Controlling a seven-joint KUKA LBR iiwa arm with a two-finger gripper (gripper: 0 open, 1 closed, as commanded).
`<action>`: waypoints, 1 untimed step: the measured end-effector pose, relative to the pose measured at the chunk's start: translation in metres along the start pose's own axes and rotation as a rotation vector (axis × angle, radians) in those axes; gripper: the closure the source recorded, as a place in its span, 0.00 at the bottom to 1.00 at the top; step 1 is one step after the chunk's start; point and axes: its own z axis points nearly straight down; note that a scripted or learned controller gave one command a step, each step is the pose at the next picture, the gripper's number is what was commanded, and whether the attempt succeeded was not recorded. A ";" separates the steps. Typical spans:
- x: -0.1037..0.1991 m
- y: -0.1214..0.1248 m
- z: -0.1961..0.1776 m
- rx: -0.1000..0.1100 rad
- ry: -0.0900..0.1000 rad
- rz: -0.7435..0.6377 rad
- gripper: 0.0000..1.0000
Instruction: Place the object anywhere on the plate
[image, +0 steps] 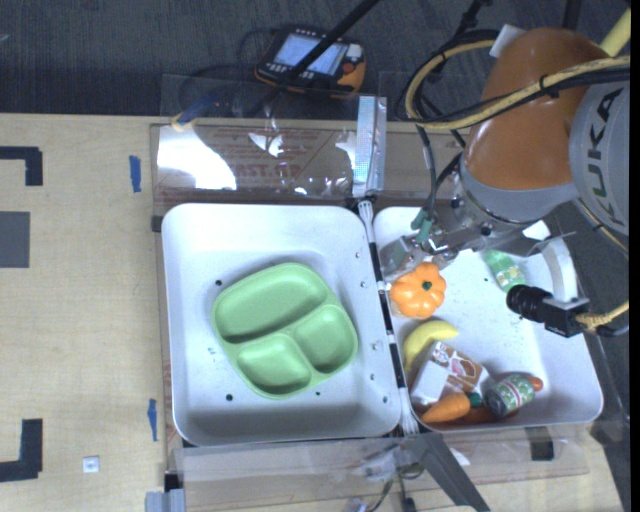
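Camera view is showing me the green plate (285, 328) lying in the left bin (190, 240), three compartments facing up. I am seeing the tool (432, 243) hanging over the right bin (575, 390) near its 11 o'clock corner; I cannot tell its state. The small orange pumpkin (419, 290) is sitting just at 6 o'clock of the tool. A banana (425, 338), a carton (448, 372), a carrot (445, 408) and a can (512, 393) are lying toward 6 o'clock in that bin.
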 end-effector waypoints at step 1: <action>0.056 0.058 0.076 0.003 0.001 0.048 1.00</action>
